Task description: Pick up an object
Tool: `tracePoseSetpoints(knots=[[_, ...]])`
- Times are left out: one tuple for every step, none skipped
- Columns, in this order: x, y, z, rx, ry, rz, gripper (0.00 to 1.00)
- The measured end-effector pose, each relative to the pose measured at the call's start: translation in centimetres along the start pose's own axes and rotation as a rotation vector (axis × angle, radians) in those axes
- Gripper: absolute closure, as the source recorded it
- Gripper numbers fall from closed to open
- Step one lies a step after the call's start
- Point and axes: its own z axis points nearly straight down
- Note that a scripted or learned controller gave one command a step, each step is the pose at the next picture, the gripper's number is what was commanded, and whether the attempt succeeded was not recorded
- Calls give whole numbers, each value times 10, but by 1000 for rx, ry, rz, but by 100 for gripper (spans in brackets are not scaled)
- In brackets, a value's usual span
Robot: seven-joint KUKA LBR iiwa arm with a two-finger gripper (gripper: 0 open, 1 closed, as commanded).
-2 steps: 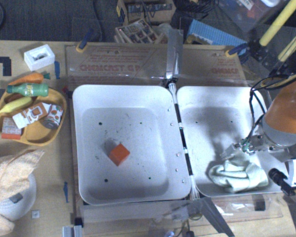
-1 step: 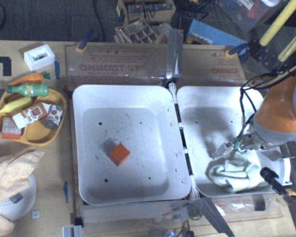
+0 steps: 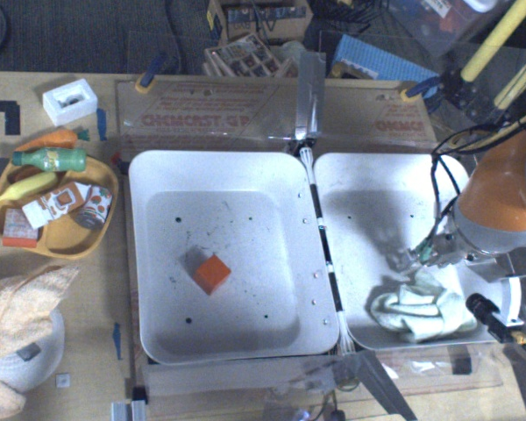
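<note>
**Claw low over a crumpled cloth, nothing lifted yet**

Claw (image 3: 412,260) sits down inside the right bin (image 3: 359,182), just above and touching the upper edge of a crumpled white-and-pale-green cloth (image 3: 421,312) that lies in that bin's near corner. From where I stand, whether it is clenched or released cannot be told; the tip is small and blurred against the fabric. The grey arm with its orange band (image 3: 500,191) reaches in from the right, with black cables looping beside it.

The left bin (image 3: 149,182) holds a small orange cube (image 3: 212,274), resting near its middle, well apart from the arm. On the desk (image 3: 70,323) to the far left, a yellow bowl (image 3: 61,244) carries toy food, including a green bottle.

By my reading, the pick is at the approach or grasp stage: the cloth still lies flat on the bin floor. Closing, lifting and holding are left to do.
</note>
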Motion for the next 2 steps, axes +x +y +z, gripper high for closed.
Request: tracePoseSetpoints(knots=[[0,0,0,0,0,0,0],[-27,33,12,7,2,73,0]])
